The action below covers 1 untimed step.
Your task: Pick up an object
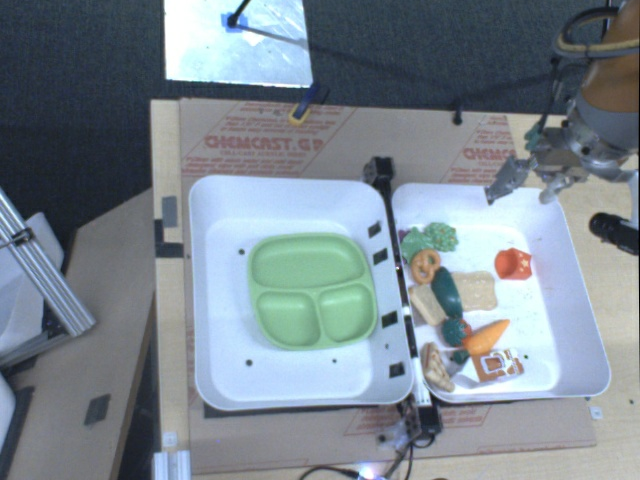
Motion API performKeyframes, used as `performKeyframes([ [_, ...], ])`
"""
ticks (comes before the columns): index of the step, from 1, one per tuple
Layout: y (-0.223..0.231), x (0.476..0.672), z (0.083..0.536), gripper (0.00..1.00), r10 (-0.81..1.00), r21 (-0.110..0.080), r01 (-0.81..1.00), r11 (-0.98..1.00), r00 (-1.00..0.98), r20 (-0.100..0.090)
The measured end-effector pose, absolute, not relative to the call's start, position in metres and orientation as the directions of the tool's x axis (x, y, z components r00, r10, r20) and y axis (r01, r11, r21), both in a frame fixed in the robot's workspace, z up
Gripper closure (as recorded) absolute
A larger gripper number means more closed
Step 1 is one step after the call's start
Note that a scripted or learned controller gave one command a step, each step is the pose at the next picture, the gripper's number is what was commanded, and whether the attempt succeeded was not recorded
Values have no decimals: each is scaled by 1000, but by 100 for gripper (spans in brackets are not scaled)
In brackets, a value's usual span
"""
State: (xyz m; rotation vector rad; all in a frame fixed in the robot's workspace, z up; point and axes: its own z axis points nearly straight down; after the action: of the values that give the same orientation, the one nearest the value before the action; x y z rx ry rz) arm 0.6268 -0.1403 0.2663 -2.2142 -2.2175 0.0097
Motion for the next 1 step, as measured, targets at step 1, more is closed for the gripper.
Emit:
performKeyframes([
  [1, -140, 628, 274, 0, 1000, 2, 1000, 3, -3, -1],
])
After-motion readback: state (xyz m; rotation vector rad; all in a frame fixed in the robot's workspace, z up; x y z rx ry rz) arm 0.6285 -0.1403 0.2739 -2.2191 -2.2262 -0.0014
